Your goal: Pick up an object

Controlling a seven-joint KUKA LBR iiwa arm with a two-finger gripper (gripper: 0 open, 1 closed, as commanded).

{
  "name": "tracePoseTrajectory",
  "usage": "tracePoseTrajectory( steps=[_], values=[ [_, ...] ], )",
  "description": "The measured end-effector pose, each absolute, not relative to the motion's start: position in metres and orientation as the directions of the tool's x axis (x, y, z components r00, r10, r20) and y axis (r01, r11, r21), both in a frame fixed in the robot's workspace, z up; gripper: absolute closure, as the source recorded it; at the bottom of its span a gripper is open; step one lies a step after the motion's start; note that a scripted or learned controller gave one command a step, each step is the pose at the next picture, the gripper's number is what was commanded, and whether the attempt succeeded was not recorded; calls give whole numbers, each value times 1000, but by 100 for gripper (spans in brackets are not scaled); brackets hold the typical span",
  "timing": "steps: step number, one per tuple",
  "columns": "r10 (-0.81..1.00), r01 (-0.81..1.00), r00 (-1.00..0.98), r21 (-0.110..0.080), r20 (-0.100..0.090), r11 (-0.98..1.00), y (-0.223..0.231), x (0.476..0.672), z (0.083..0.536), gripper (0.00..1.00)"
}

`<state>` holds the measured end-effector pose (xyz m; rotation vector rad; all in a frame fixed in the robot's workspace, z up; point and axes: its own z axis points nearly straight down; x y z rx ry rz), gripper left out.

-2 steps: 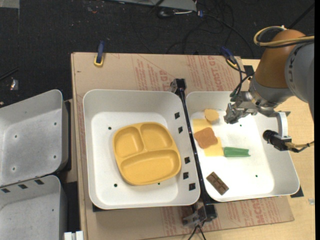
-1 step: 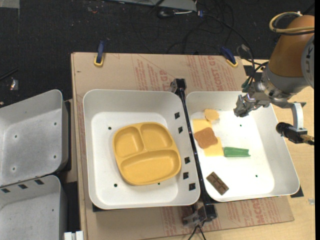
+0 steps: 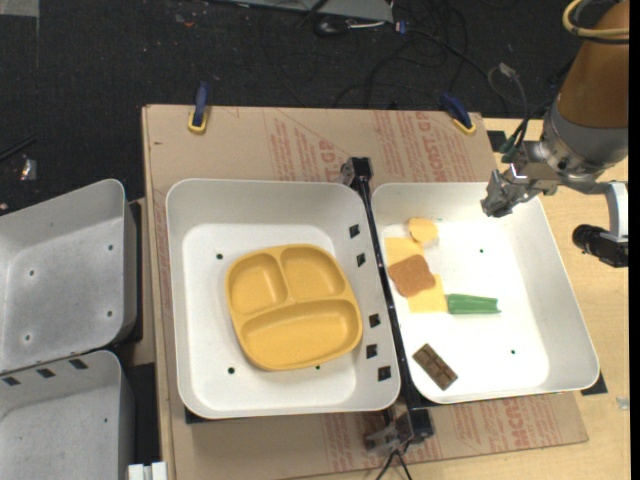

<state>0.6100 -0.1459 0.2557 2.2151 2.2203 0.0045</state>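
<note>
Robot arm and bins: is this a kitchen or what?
Probably a robot lab, not a kitchen. The robot arm reaches over two white bins clamped to a board, cables trail across the dark floor, and the food pieces look like toys.

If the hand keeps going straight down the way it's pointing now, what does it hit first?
Probably bare floor of the right bin near its back right corner. The hand points down and slightly left there; the nearest item, the small yellow piece, lies well to its left. Height above the bin is unclear from this single view.
</note>
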Motion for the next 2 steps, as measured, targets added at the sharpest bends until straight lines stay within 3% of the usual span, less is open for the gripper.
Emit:
tracePoseTrajectory(
  steps=[2],
  values=[
    [1000,1000,-8,0,2,8,-35,629,245,100]
  ],
)
